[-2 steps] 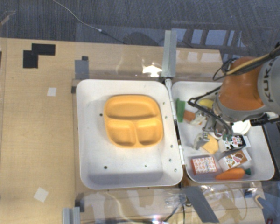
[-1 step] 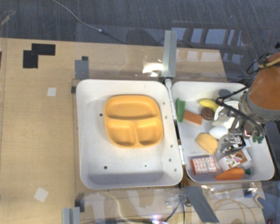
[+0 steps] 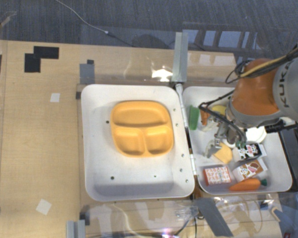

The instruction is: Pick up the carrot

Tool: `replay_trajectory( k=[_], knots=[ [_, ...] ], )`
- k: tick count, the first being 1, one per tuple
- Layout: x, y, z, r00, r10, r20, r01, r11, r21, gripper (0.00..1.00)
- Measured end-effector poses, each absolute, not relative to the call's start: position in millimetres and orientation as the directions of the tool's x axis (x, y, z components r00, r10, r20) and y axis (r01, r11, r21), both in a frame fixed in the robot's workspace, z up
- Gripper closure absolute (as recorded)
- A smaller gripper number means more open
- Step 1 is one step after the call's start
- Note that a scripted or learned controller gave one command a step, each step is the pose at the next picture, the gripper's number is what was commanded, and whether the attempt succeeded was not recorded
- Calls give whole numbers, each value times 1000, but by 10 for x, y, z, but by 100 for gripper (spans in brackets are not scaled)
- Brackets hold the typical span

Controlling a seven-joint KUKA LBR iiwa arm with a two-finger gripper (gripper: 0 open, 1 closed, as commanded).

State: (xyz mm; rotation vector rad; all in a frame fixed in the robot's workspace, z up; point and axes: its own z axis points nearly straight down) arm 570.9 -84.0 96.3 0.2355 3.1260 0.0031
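A grey KUKA arm (image 3: 268, 90) with a broad orange band reaches over the right bin (image 3: 287, 180), its gripper (image 3: 219, 144) hanging low above a pale yellow wedge (image 3: 223, 154) near the bin's middle. The metal fingers (image 3: 213, 148) point down and toward the divided tray, with a narrow gap between them and nothing gripped there.

The carrot (image 3: 245, 185), smooth, tapered and bright orange with a small green top (image 3: 262, 182), lies flat along the right bin's near wall, well apart from the gripper. Just behind the carrot sit two small printed cartons: a red patterned box (image 3: 216, 175) and a tilted box with a pictured label (image 3: 250, 169). A black-and-white pack (image 3: 251, 151) lies beyond those, beside the wedge. A green upright piece (image 3: 193, 117) stands against the bin's left wall, with a small orange-red item (image 3: 204, 118) next to it (too small to identify), and a yellow rounded object (image 3: 218, 110) is partly covered by the arm's wrist.

The left bin (image 3: 97, 182), shallow, white and round-cornered, holds a yellow plastic divided tray (image 3: 141, 128) with three compartments, each bare. Both bins rest on a light wooden bench (image 3: 35, 148) marked with black tape squares (image 3: 40, 57).
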Motion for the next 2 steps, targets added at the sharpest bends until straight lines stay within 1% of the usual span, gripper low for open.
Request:
replay_trajectory(
  k=[1,2],
  knots=[
    [5320,-1185,1226,-998,64,-8,64,998,-1,0],
    [5715,-930,914,-987,159,-20,159,987,2,0]
  ],
)
